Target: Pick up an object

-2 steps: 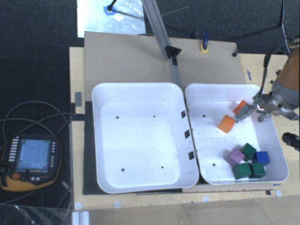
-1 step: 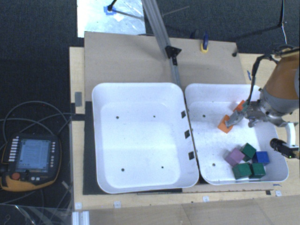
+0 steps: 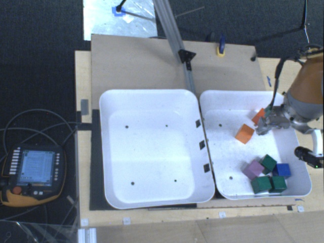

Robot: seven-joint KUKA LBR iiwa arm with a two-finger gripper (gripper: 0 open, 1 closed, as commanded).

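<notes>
Dark carpet surrounds my tan tabletop (image 3: 136, 65), and both white bins sit toward its front edge. Nearest me in the right bin (image 3: 293, 187), at its front right corner, hard-edged cubes crowd together: two green cubes (image 3: 268, 184), a third green cube (image 3: 268, 163), a blue cube (image 3: 282, 170) and a purple cube (image 3: 252, 169), all matte and touching or nearly so. A grasp there could jam between neighbours or push them against the bin wall. Further back, an orange cube (image 3: 244, 133) lies alone near the bin's middle, the easier target in my judgement. Just beyond it, toward the back right, the gripper (image 3: 264, 127) hangs low beside another orange block (image 3: 258, 116), which it partly hides. I cannot tell whether the fingers are apart or together, or whether they hold anything. Closing off-centre on that tilted block could squirt it sideways across the smooth plastic floor. The left bin (image 3: 152, 97) has the same glossy, rounded walls.
</notes>
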